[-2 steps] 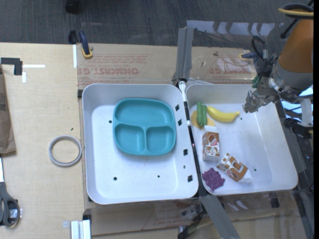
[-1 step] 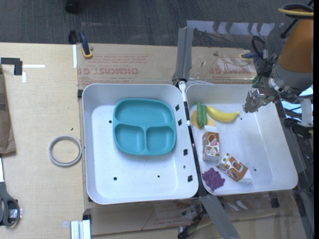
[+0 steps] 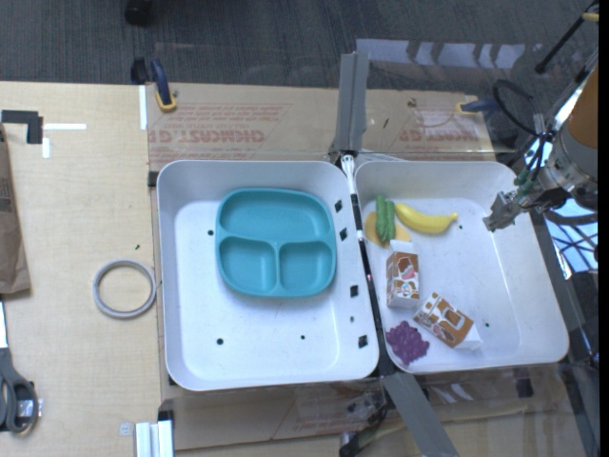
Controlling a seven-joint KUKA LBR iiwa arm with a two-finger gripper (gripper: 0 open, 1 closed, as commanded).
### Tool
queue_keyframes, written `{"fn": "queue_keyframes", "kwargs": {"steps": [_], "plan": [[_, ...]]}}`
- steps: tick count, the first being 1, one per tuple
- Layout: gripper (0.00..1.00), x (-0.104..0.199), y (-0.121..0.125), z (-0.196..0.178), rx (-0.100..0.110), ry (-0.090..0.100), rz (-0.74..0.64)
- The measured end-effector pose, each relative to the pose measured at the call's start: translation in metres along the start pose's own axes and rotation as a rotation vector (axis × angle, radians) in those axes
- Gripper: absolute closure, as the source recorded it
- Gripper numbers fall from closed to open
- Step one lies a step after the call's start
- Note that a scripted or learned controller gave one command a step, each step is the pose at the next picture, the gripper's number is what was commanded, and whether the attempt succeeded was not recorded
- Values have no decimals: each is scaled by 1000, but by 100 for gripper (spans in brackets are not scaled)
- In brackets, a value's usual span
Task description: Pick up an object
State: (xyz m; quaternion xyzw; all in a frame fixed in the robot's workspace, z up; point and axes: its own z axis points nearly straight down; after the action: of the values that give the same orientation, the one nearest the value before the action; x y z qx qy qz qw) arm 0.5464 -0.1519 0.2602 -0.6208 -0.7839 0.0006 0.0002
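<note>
two bins sit side by side on the bench. the left bin [image 3: 181, 284] holds a divided plate [image 3: 277, 242] toward its back. in the right bin [image 3: 519, 293], a banana [image 3: 425, 220] and a pea pod [image 3: 383, 219] lie at the back left; a small carton [image 3: 403, 276] lies in front of them, then a second carton [image 3: 447, 321] with grapes [image 3: 408, 342] just left of it. a tape ring [image 3: 125, 288] lies on the bench left of the bins.

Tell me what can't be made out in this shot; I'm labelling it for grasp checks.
- Gripper, camera view: too small and dark against the right bin to tell how its fingers stand.
- Yellow item: mostly covered by the green pod and bin wall.
- Arm: cut off by the right edge.
- Carton print: too small to read.
</note>
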Motion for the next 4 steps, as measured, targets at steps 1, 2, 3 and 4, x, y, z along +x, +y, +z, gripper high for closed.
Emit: {"fn": "queue_keyframes", "kwargs": {"steps": [1, 2, 3, 4], "plan": [[0, 22, 12, 79, 2, 1, 185], [100, 21, 12, 70, 2, 0, 189], [0, 21, 12, 70, 2, 1, 190], [0, 78, 2, 69, 2, 1, 102]]}}
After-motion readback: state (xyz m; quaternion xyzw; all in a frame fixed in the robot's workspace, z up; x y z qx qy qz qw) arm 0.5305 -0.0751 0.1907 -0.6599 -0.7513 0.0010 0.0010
